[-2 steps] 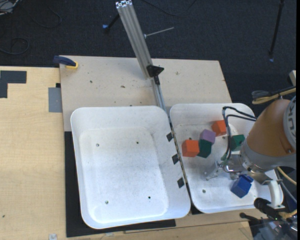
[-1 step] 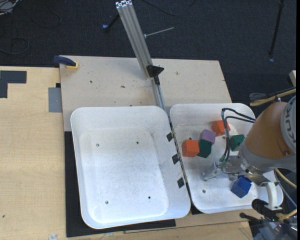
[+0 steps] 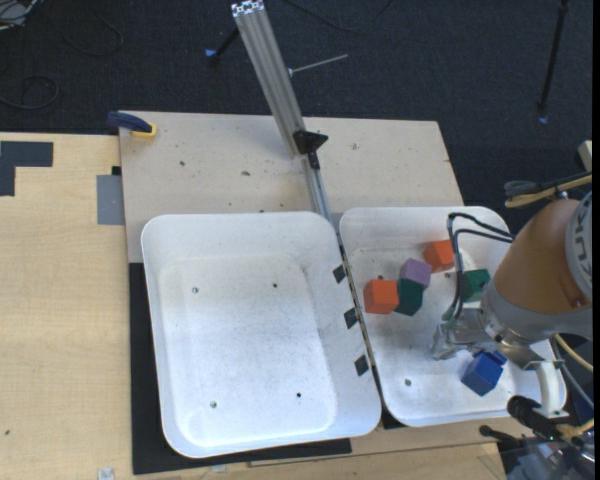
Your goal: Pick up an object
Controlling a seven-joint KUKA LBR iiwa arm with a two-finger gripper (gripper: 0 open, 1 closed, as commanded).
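The right bin [image 3: 420, 223] holds small blocks: an orange cube [image 3: 380, 296] touching a dark green cube [image 3: 410, 297], a purple block [image 3: 416, 271] just behind them, another orange block [image 3: 439, 255] beyond that, a green block [image 3: 472, 282] partly hidden by the arm, and a blue cube [image 3: 483, 372] nearest the bin's front. The tool [image 3: 452, 343] sits low beside the blue cube; whether it grips is unclear. The left bin [image 3: 180, 258] is glossy white plastic, speckled with dark dust, on the pale wooden counter [image 3: 210, 168].

Dark carpet [image 3: 430, 48] strewn with cables behind a pale wooden bench [image 3: 40, 308] — aluminium strut [image 3: 270, 68] leaning across.
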